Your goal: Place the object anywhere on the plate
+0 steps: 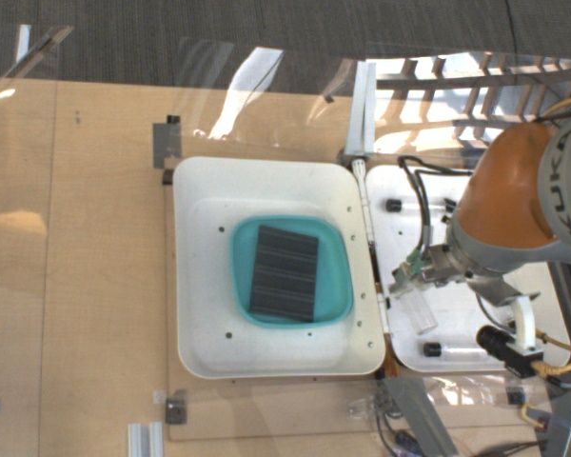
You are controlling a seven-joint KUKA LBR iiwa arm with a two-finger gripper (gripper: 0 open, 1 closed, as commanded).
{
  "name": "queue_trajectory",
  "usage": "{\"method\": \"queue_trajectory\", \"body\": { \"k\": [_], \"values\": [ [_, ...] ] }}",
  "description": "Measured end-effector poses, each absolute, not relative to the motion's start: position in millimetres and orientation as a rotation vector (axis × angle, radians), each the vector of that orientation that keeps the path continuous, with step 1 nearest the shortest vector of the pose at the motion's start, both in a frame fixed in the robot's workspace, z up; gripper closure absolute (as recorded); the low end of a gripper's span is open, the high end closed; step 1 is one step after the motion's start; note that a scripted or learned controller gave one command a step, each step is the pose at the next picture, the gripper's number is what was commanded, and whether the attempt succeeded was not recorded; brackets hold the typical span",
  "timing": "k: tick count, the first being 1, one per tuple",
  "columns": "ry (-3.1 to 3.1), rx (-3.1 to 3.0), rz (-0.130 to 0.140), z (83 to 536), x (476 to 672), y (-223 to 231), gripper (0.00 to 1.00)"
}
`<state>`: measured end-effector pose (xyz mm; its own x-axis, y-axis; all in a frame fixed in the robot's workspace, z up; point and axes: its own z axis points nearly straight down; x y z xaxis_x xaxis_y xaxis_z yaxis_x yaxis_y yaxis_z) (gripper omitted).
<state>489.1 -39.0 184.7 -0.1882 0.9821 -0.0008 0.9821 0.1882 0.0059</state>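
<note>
From above, you see the arm reaching in from the right, its orange band bulking over the right bin and the wrist angled down toward that bin's left side. The tool hangs just above the bin floor; you cannot tell its state. The dark ribbed object lies flat on the teal plate, centred in the left bin on the worktop. The rims between the bins separate tool and plate.
</note>
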Motion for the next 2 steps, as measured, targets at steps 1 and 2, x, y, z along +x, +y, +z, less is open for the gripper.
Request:
{"method": "queue_trajectory", "body": {
  "k": [1, 2],
  "values": [
    [2.548, 1.83, 0.007, 185.0, 528.1, 40.6, 1.0],
    [2.547, 1.831, 0.008, 185.4, 528.3, 40.3, 0.0]
  ]
}}
